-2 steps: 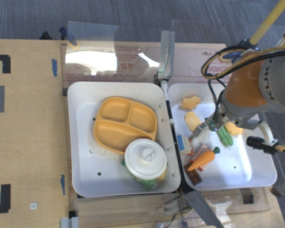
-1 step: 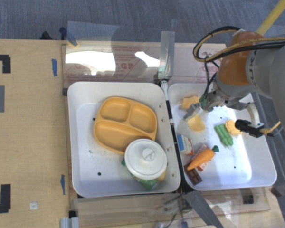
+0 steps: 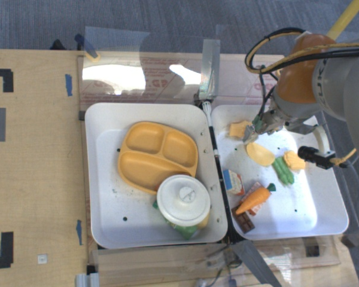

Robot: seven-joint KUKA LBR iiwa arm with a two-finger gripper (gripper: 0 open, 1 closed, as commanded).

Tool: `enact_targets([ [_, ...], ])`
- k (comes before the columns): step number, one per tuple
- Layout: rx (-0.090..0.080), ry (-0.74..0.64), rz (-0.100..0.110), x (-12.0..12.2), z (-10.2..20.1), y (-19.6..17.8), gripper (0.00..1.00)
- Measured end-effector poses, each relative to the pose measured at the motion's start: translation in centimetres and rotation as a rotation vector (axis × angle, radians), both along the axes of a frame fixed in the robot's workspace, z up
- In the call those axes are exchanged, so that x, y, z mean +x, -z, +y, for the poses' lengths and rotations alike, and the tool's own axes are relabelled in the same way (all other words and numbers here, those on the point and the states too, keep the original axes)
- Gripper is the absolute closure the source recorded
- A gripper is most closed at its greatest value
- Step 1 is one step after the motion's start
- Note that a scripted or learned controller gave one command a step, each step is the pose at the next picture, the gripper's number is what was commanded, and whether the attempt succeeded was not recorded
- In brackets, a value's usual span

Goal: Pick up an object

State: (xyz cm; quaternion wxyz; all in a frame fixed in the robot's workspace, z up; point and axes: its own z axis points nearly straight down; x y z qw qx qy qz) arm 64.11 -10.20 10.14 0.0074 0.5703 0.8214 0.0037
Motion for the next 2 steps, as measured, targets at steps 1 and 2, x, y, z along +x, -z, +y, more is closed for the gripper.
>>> enact_targets([
  [1, 0.000, 0.000, 0.002, 0.0, 0.0, 0.1, 0.00],
  [2, 0.001, -0.156, 0.006, -3.4, 5.3, -8.7, 0.00],
])
